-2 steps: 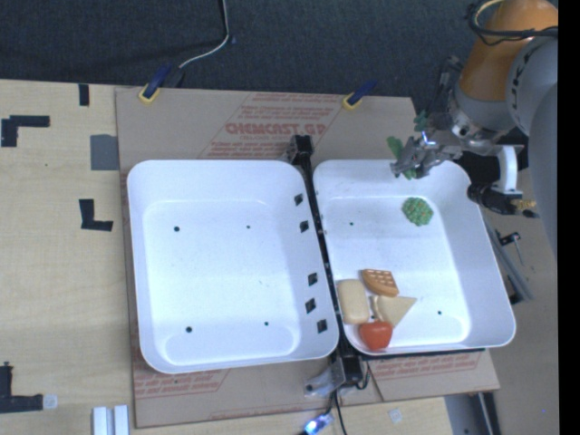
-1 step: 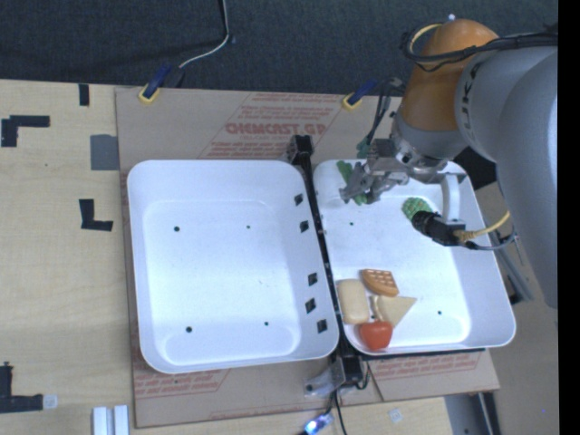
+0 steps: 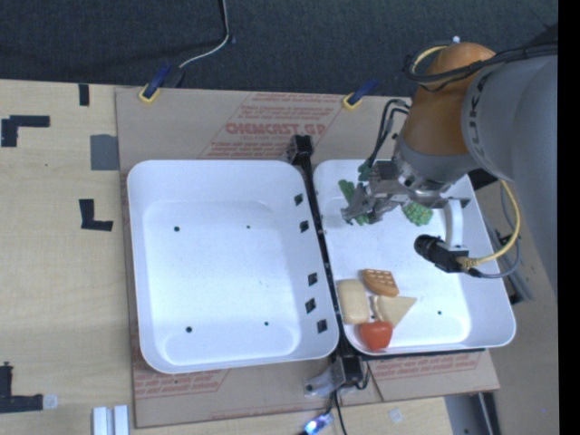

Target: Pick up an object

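Green leafy plastic vegetable (image 3: pixel 352 198): lying at the far end of the right-hand shallow white bin (image 3: pixel 453 333), touching the two-finger gripper (image 3: pixel 362 208), whose tips are sitting directly over it; open or closed cannot be judged. Second green piece (image 3: pixel 417 214) lying just beside. Waffle (image 3: pixel 381 282), pale wedges (image 3: pixel 372 306) and red tomato (image 3: pixel 375 334) clustering well apart, at the near end.

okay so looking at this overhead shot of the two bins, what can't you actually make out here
- Gripper, camera view: its fingers blur into the green item, so open, shut or holding cannot be told.
- Green piece: partly hidden behind the wrist, shape unclear.
- Food pile at the right bin's near corner: red item, waffle-like piece and pale pieces overlap; too small to identify.
- Arm: cut off by the right edge.
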Action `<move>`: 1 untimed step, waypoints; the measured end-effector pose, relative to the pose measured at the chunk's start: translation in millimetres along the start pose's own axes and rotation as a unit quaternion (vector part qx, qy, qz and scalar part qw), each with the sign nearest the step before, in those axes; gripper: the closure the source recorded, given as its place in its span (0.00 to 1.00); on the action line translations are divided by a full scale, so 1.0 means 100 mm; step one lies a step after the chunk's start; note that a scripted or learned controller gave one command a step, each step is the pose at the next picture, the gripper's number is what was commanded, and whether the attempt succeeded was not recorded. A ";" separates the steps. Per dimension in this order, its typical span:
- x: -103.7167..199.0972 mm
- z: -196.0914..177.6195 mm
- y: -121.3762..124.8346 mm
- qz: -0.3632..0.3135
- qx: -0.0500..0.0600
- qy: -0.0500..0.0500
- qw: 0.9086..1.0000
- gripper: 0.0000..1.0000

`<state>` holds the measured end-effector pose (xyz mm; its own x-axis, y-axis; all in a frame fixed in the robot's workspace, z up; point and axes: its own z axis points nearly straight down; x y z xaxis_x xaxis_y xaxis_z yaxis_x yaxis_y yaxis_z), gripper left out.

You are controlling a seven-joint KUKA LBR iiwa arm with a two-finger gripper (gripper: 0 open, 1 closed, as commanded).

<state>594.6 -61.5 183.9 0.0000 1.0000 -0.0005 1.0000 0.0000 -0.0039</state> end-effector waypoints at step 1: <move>0.67 0.00 0.64 -0.004 -0.003 0.001 1.000 1.00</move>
<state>658.3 5.7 183.9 -0.0084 1.0000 0.0019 1.0000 0.0084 0.0028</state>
